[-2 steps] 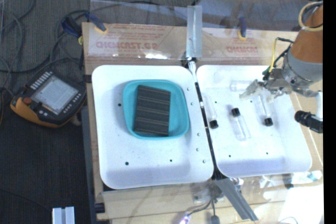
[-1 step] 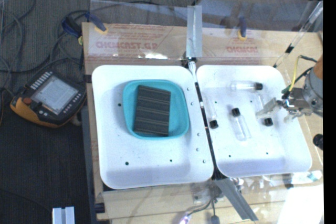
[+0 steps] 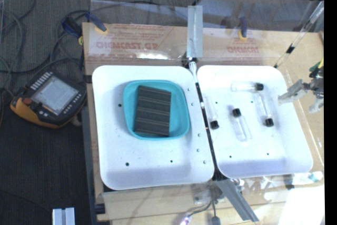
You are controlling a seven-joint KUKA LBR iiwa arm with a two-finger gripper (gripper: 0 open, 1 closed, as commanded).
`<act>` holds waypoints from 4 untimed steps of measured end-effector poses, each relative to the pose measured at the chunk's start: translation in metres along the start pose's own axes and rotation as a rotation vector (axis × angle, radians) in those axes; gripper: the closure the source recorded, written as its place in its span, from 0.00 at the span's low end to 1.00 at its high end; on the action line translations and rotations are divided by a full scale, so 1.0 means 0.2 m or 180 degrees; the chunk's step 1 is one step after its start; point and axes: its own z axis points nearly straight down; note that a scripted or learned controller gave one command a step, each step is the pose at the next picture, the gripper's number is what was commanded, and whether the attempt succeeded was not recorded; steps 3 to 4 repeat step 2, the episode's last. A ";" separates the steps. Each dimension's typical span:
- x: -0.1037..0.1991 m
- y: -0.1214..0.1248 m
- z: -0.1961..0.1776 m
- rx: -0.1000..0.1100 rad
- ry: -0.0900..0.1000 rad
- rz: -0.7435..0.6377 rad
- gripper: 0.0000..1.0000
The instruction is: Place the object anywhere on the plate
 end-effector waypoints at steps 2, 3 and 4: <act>-0.02 0.00 -0.44 0.0000 0.0000 0.0516 0.00; -0.02 0.00 -0.44 0.0000 0.0000 0.0516 0.00; -0.02 0.00 -0.44 0.0000 0.0000 0.0516 0.00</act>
